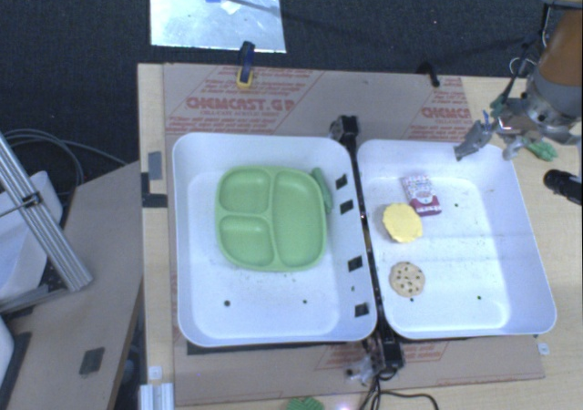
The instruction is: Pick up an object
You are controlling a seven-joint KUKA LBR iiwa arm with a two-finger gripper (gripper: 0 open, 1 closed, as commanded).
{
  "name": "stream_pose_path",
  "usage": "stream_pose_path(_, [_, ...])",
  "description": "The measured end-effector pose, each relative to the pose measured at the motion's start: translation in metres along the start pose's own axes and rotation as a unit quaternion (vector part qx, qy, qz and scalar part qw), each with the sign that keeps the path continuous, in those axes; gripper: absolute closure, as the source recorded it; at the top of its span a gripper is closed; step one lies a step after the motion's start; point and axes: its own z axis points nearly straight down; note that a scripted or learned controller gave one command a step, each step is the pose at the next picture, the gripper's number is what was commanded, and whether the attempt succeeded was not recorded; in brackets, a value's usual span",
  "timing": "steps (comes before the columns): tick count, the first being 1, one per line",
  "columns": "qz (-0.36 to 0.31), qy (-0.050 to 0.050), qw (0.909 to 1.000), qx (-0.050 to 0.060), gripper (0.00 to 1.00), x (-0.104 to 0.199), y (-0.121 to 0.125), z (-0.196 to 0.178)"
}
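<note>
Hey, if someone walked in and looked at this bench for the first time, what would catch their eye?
Probably the green tray, bright and three-sectioned, taking up much of the left bin. Next, the right bin holds three small things in a column near its left side: a red-and-white packet, a yellow piece just below it, and a cookie nearer the front. The gripper hangs over that bin's far right corner, apart from all of them.

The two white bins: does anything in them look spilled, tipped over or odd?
Nothing stands out. The green divided plate lies flat in the left bin; the small packet, yellow piece and cookie lie apart in the right bin.
</note>
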Motion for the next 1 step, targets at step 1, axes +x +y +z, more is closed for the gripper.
stream_pose_path(1, [-0.003,0.003,1.0,0.005,0.0,0.0754,-0.0301,0.1218])
